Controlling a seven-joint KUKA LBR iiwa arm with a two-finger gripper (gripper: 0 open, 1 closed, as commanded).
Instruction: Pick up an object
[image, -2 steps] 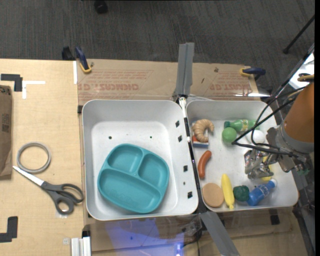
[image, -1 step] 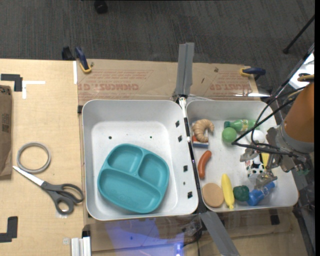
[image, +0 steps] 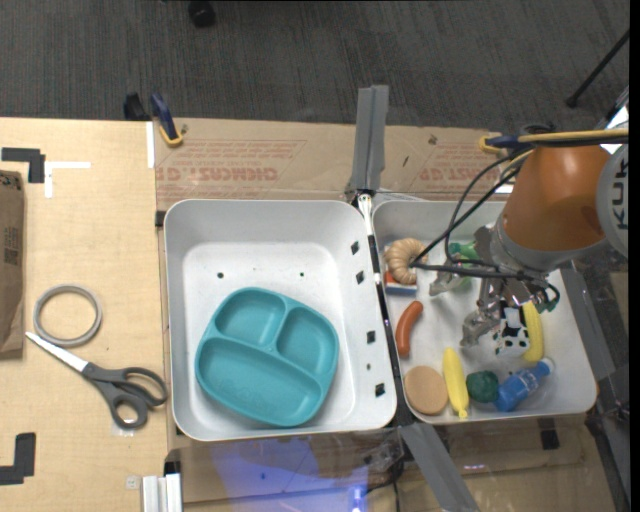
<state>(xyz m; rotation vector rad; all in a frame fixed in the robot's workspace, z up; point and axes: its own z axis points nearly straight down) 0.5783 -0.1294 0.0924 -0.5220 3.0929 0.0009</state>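
Far left of the right-hand white bin (image: 575, 400), we see a roll of clear tape (image: 67, 313) and grey-handled scissors (image: 112, 383) on the wooden bench. Just left of that bin, touching it, the left-hand white bin (image: 185, 250) holds a teal three-compartment plastic plate (image: 266, 356).

Inside the right-hand bin lie the candidates for picking: a tan ridged croissant-like toy (image: 403, 259) at its upper left corner, a red sausage-shaped toy (image: 407, 327) below that, a flat tan oval (image: 427, 389) at the bin's front edge, a yellow corn-like stick (image: 455, 380) beside it, then a green lump (image: 482, 386) and a blue plastic bottle (image: 521, 385). A black-and-white patched toy (image: 514, 333) and a yellow banana (image: 533, 334) sit toward the bin's right side.

The metal two-finger gripper (image: 484, 322) hangs low over the bin's middle, just left of the patched toy. We cannot tell how its tool end is set, and nothing appears lifted. By our reading, the pick is not yet accomplished.
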